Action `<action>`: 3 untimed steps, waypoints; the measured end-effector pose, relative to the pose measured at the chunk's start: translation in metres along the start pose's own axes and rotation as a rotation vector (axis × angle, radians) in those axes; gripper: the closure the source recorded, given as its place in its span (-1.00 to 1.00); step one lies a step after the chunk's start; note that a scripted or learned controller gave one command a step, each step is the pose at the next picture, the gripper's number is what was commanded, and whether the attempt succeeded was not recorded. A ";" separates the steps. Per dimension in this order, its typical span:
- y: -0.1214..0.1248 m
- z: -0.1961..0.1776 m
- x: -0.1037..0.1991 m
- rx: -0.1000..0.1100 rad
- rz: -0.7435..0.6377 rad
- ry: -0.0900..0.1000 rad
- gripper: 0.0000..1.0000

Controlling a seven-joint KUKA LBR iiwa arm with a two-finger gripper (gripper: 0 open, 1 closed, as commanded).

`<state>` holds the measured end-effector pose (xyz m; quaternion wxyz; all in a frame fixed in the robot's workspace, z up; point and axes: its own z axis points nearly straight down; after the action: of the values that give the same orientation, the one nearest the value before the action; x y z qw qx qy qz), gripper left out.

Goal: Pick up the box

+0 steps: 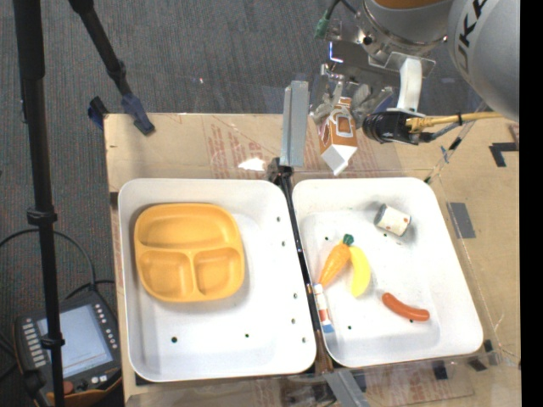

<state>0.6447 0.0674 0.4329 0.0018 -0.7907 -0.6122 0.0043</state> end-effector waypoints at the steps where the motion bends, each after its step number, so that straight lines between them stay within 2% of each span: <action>1: 0.000 -0.005 0.003 0.008 -0.008 -0.004 1.00; 3: 0.001 -0.015 0.011 0.024 -0.024 -0.011 1.00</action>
<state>0.6480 0.0775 0.4482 0.0079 -0.7830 -0.6217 0.0162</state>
